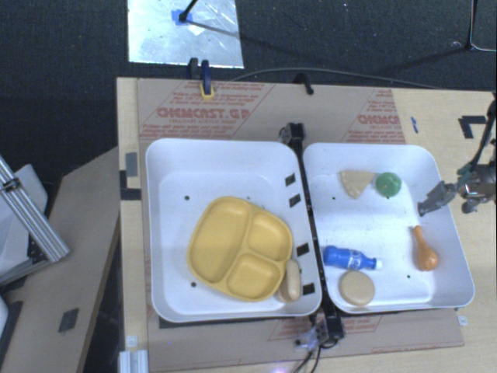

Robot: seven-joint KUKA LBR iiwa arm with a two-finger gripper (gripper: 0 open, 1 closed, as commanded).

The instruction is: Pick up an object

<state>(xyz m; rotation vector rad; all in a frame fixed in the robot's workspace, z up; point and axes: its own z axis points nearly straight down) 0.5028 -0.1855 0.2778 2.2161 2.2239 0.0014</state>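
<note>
Overall, the bench carried two shallow white bins side by side. The left bin held the largest item, a yellow compartment tray, lying flat and tilted toward the near right corner. It was judged stiff moulded plastic, light but broad; its thin raised rim would be the only place a two-finger grasp could bite. Touching its near right edge lay a small tan bread roll, probably a hollow or foam toy, light and slightly yielding, best taken across its short width.

The right bin held five smaller pieces, well apart from one another save two. A blue bottle lay on its side, white cap pointing right; it looked smooth and round, so liable to roll or slip, and should be pinched across the body. Just beside it, toward the near wall, sat a round tan biscuit-like disc, low and flat, hard to get fingers under. An orange pear-shaped piece lay near the right wall, narrow end pointing away; the neck offered the easier hold. A tan wedge and a green ball lay near the far wall, the ball likely to roll off on contact.

The gripper stood at the right bin's right wall, above the orange piece and apart from it. Its dark tip held nothing visible; whether the fingers were parted or closed could not be told.
</note>
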